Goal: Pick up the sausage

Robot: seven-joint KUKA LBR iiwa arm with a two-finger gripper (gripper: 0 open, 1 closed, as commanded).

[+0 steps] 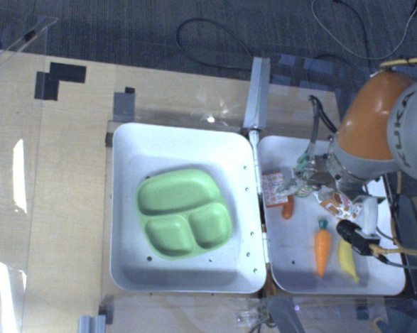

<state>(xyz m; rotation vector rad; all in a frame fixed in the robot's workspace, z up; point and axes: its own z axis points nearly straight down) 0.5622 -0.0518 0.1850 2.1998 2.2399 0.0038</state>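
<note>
In the right bin (279, 270), sausage (288, 208) lies ungrasped at nine o'clock of the tool (309, 178); pick pending.

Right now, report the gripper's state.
Gripper: over the right bin, near the sausage; state cannot be told.

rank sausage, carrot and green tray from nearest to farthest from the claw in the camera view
Measured from the claw, which is over the right bin:
1. Sausage, the small red piece just below and left of the claw, near the bin divider.
2. Carrot, farther down the same bin, toward its front edge.
3. Green tray, across the divider in the left bin, plainly farthest.
</note>
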